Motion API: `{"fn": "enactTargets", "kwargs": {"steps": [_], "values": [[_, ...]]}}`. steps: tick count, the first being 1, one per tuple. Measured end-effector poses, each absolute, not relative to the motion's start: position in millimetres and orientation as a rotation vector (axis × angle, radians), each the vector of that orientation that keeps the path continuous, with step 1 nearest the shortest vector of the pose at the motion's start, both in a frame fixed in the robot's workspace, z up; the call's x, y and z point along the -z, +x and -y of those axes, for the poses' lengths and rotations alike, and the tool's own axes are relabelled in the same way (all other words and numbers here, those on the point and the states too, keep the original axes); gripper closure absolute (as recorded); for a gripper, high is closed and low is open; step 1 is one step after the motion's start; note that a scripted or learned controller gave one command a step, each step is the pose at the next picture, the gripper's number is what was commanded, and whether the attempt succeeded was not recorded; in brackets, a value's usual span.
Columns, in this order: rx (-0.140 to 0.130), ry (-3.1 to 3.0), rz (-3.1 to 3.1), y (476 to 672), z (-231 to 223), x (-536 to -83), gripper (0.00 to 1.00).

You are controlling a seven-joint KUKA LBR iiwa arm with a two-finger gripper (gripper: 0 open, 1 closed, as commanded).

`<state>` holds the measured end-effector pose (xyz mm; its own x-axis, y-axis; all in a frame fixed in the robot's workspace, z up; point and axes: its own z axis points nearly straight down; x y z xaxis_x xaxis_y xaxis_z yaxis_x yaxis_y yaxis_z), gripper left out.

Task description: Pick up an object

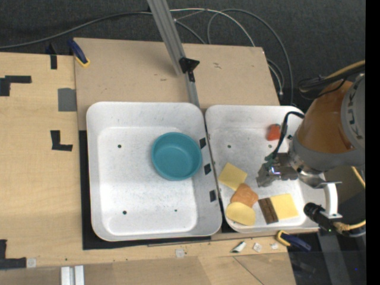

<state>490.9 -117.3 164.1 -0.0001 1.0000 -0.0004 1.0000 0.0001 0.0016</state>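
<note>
Seemingly light and stiff, the yellow block (232,175) suited an edge grip; the jaws' (268,175) state was unclear.

From my feed, both bins look like hard white plastic with a dull sheen, the left bin (107,159) and the right bin (237,123) speckled with dark scuffs. The teal bowl (176,155) reads as smooth plastic, slightly glossy. The surface (35,129) is pale wood, matt, with strips of matt black tape on it. The yellow square (232,176) and the yellow block (284,206) look like soft matt foam, and the brown strip beside the block looks rougher. The claw (268,174) is shiny bare metal, and the arm's orange band (323,123) has a smooth satin finish. The slanted pole (166,25) looks like brushed grey metal.
</note>
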Motion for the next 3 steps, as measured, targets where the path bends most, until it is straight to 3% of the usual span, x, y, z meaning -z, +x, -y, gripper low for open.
{"fn": "enactTargets", "kwargs": {"steps": [1,2,3], "values": [[-0.002,2.219,-2.22,486.0,124,-211,1.0],[-0.003,2.217,-2.22,493.1,132,-264,1.0],[-0.002,2.214,-2.23,525.6,86,-267,1.0]]}}
